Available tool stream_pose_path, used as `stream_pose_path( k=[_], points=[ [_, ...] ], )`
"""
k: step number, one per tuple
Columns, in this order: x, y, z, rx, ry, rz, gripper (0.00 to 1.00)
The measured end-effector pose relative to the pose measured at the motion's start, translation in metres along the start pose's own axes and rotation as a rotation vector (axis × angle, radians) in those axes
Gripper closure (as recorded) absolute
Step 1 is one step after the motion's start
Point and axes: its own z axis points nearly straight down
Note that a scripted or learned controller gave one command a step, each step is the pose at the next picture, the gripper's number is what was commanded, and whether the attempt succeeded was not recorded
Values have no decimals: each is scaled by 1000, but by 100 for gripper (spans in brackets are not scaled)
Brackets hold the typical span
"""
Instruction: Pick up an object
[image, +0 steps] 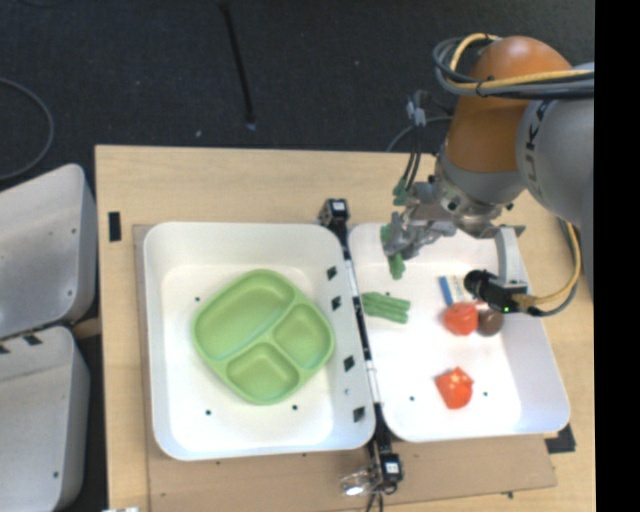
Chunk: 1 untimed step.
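My gripper (398, 243) hangs over the far left corner of the right bin (520, 400), under the grey arm with its orange band. A small green piece (397, 266) shows right at the gripper's lower tip; I cannot tell whether it is held or lies on the bin floor. A green ribbed object (385, 307) lies just below it by the bin's left wall. Further right are a red ball-like object (460, 318), a small brown object (489, 322) and a blue and white item (449, 289). An orange-red object (454, 388) sits toward the bin's front.
The left bin (170, 400) holds a green sectioned plate (262, 335). A raised divider (355, 330) with black clips runs between the bins. A black cable and bracket (505, 290) hang off the arm over the right bin's far side.
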Motion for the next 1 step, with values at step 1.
stream_pose_path(
  k=[1],
  points=[
    [50, -9, 15, 2, 0, 0, 100]
  ],
)
